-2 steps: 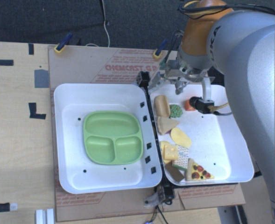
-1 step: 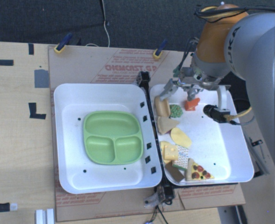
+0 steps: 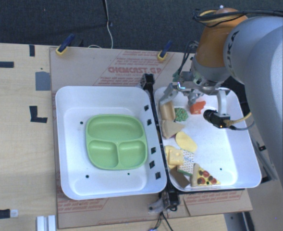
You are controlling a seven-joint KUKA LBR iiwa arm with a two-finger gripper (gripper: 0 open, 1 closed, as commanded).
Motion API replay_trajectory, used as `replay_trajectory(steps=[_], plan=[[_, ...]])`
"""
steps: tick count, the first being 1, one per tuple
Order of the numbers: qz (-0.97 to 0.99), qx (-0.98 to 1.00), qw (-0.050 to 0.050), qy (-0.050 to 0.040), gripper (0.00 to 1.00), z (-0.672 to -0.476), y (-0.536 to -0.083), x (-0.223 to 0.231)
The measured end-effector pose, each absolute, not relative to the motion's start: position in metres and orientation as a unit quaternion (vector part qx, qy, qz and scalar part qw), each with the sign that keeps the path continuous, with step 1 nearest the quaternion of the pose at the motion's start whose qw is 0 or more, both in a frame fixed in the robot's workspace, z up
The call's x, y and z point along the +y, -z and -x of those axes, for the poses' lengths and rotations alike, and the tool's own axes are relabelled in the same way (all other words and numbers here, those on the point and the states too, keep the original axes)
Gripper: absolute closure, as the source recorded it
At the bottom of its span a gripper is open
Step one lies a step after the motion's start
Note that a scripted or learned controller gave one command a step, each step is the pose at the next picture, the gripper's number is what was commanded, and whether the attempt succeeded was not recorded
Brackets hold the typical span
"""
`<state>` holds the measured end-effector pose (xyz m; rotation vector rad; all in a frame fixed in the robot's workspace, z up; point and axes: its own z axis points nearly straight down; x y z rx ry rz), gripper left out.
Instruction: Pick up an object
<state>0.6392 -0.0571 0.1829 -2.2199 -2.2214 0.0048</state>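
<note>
My gripper point(image 3: 180, 99) hangs over the far end of the right bin point(image 3: 237, 150), open, with nothing between its fingers. One finger point(image 3: 166, 95) points toward the bin's left wall, and the other finger point(image 3: 194, 98) stands just above a small orange-red piece point(image 3: 198, 108). Just below the gripper lie a green broccoli floret point(image 3: 180, 114) and a tan bread slice point(image 3: 167, 111). Nearer the front of the bin are a tan wedge point(image 3: 172, 128), a yellow oval piece point(image 3: 185, 141), a yellow cheese block point(image 3: 175, 156) and a pizza slice point(image 3: 203, 176).
The left bin point(image 3: 69, 129) holds a green divided plate point(image 3: 116, 142). A black divider with clips point(image 3: 153, 129) runs between the bins. A black fitting with a cable point(image 3: 214, 118) hangs off the wrist over the right bin. The right bin's right half is bare white floor.
</note>
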Motion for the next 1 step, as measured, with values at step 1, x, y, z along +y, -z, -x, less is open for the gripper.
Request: replay_trajectory(steps=[1], plan=[[0.706, -0.708, 0.000, 0.0003, 0.00, -0.6681, -0.1841, -0.0438]])
